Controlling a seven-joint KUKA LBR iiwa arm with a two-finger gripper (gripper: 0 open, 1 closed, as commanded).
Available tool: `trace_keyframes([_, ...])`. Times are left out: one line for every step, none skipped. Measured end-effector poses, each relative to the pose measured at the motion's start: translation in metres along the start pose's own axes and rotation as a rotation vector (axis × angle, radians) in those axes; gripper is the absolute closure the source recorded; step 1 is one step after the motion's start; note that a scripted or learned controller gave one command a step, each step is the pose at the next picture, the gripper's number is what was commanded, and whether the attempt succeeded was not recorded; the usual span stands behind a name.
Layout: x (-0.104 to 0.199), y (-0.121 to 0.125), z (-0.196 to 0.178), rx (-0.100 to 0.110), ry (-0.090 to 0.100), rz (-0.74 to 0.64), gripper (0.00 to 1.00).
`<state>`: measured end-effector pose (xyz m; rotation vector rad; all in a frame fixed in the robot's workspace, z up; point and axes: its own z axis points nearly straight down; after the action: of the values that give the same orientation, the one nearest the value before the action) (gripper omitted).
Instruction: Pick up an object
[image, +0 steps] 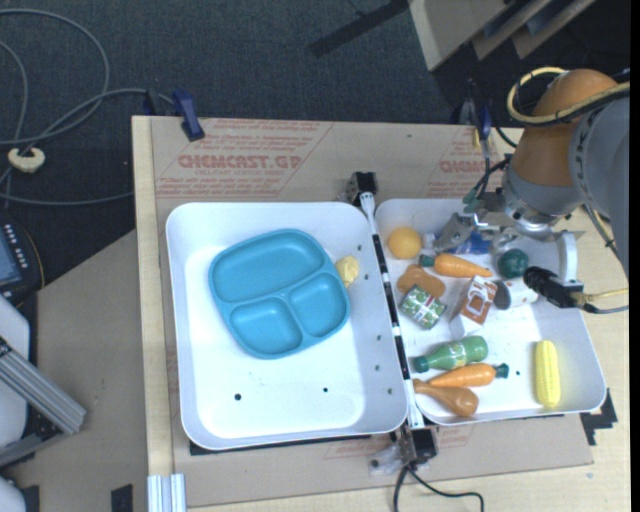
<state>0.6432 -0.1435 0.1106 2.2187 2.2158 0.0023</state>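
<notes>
Two shallow white plastic bins (200, 300) sit on a tan board printed with red lettering (240, 160); the left one bears a sky-blue three-section plastic plate (275, 290) and a small pale-yellow lump (347, 269). The right bin (575, 375) carries an orange ball (404, 243), two orange toy carrots (460, 266) (462, 376), a green bottle (452, 353), a yellow corn cob (546, 373), a dark green ball (513, 263) and a green-labelled can (421, 309). The grey arm wears an orange band (548, 150).

My gripper (468, 226) hangs over the right bin (575, 385), near the orange ball (404, 243) and a carrot (462, 266).
</notes>
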Motion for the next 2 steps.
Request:
trace_keyframes([-0.054, 0.024, 0.012, 0.004, 0.003, 0.001, 0.0])
trace_keyframes([-0.046, -0.023, 0.027, 0.01, 0.005, 0.0, 0.0])
